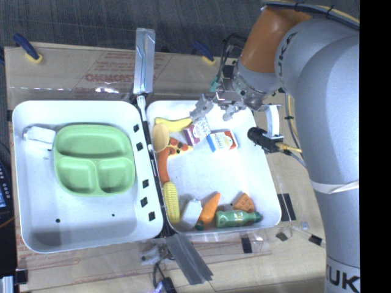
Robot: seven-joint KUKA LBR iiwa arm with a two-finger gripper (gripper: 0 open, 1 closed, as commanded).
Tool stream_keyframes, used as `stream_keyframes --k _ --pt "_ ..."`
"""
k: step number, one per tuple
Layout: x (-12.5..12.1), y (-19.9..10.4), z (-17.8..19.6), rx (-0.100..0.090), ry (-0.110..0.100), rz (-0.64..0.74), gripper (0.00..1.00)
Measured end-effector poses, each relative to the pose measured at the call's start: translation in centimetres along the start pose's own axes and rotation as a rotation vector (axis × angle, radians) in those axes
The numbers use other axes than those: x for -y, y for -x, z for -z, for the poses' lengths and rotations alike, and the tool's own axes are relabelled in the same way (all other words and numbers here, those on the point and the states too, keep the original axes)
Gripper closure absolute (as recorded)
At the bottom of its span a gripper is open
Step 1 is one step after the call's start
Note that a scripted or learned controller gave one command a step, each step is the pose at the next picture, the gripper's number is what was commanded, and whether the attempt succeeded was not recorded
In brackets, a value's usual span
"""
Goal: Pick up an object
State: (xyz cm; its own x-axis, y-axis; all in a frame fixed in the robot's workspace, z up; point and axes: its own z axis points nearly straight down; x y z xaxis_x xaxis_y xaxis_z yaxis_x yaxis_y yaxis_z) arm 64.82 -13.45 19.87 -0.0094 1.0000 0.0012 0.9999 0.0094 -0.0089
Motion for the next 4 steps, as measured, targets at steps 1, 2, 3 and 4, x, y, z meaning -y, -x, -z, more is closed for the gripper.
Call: stream_keyframes --k 1,2,3,4 --pt "1.8 5.8 -10.1 0.002 0.017 0.032 0.00" --pt "-1.1 3.3 -10.1 0.008 0.008 0.081 0.00" --pt "-1.3 3.2 -9.2 0.008 0.014 0.085 1.00" --pt "-1.0 0.0 0.1 0.001 0.006 0.030 1.00"
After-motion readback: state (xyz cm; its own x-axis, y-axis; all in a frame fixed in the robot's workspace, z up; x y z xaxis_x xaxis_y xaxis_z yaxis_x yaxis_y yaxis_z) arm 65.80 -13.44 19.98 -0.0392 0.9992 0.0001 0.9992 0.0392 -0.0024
